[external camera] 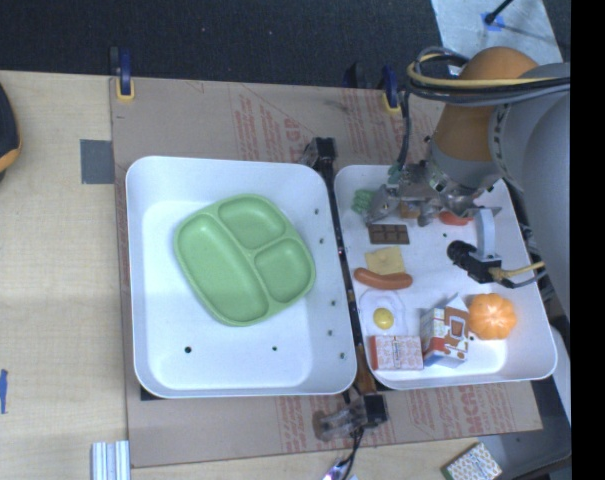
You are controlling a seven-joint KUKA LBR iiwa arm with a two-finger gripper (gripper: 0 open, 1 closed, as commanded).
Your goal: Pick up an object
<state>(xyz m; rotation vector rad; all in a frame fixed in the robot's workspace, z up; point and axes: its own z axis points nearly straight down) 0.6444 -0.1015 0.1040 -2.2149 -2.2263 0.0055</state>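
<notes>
Nearest, the small red-and-white carton [395, 352] looks light and stiff, best pinched across its flat sides; whether the tool [407, 200] is clenched, I cannot tell

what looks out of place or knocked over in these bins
Little stands out. The green divided plate sits skewed, at an angle to the left bin's walls. In the right bin, the small carton lies tilted near the orange. Nothing looks spilled or broken.

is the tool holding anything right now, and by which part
Cannot be told. The tool sits low at the far end of the right bin, near the brown chocolate piece, but nothing is visibly gripped in it.
</notes>
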